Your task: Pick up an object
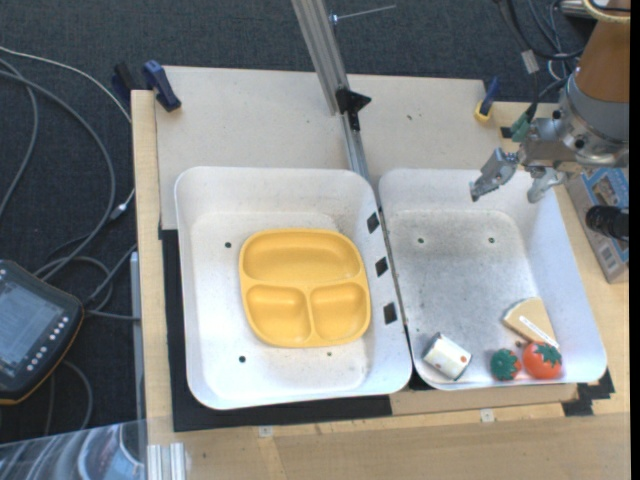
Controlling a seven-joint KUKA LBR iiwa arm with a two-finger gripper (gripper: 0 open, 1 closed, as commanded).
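Where the arm enters from the right, its gripper (512,176) hangs over the far edge of the right-hand bin (455,258), fingers spread wide apart with nothing between them. One fingertip (488,181) points toward the bin's upper left area; the other sits nearer the bin's right wall.

All candidate objects lie along the near edge of the right-hand bin, well apart from the gripper. From left to right: a small white cylindrical item (447,356) lying on its side, with a dark mark on it too small to read; a small green toy vegetable (504,364); a red toy tomato (542,360) with a green top, just beside the green piece; and a tan wedge (531,320), resembling a cheese or bread slice, resting against the right wall just behind the tomato.

The left-hand bin (200,268) holds a yellow divided plate (303,286) with one long compartment at the far side and two smaller ones nearer the camera. It lies flat, roughly central.

A row of black tabs (381,266) runs along the seam between the bins. A grey handheld pendant (30,330) lies on the floor at left; its screen text is illegible. No readable brand or label appears on any item.
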